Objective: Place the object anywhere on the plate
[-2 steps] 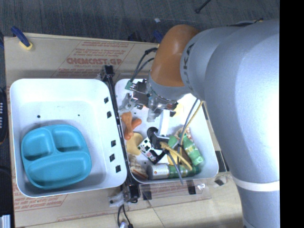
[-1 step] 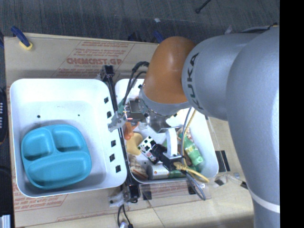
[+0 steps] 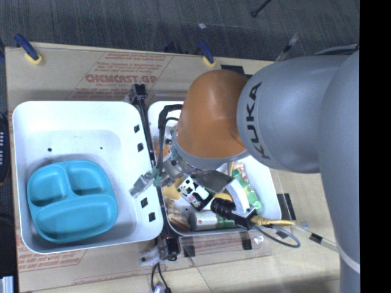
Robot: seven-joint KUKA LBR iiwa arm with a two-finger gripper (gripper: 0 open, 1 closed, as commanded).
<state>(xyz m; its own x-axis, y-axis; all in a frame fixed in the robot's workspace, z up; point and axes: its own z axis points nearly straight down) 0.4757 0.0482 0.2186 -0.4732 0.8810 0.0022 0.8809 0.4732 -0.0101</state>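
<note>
The grey arm (image 3: 293,115) looms nearest us, its tool (image 3: 160,177), open or closed we cannot tell, low over the right bin (image 3: 274,200) of jumbled objects (image 3: 208,209), while the blue plate (image 3: 72,197) waits leftward in the other bin (image 3: 73,133).

Grey arm (image 3: 293,121) in from the right, orange-banded wrist (image 3: 211,118) angled steeply downward
</note>
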